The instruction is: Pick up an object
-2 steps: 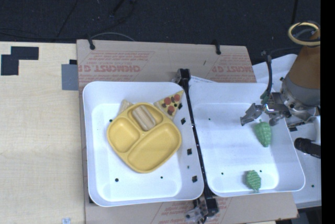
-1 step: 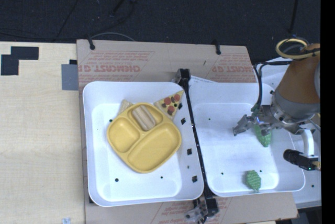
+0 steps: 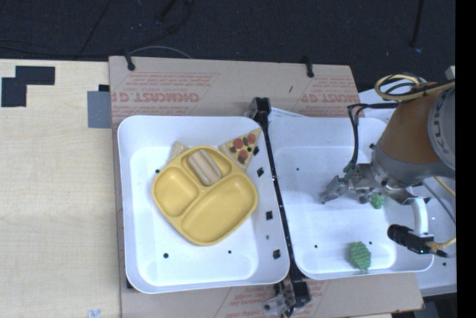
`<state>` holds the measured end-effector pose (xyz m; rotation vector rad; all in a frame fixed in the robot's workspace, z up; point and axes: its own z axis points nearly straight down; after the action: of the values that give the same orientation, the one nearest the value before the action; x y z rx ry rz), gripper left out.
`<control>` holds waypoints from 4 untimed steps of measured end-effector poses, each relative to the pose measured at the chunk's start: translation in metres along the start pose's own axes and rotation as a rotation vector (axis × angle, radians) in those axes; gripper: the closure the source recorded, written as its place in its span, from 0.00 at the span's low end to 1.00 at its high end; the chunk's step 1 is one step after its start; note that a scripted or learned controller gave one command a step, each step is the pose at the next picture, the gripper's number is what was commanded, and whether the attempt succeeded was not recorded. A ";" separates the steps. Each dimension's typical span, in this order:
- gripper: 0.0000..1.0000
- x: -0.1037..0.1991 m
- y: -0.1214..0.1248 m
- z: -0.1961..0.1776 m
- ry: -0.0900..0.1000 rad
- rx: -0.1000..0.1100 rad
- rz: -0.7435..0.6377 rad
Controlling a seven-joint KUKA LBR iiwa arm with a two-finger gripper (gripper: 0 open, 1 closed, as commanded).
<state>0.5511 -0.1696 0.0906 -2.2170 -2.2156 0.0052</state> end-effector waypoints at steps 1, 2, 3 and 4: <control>1.00 -0.001 0.000 -0.013 -0.001 -0.002 0.003; 1.00 0.002 0.002 -0.055 -0.003 -0.008 -0.002; 1.00 -0.009 0.003 -0.106 -0.004 -0.009 0.001; 1.00 -0.010 0.003 -0.159 -0.004 -0.011 -0.002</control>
<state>0.5557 -0.1796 0.2497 -2.2218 -2.2255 -0.0023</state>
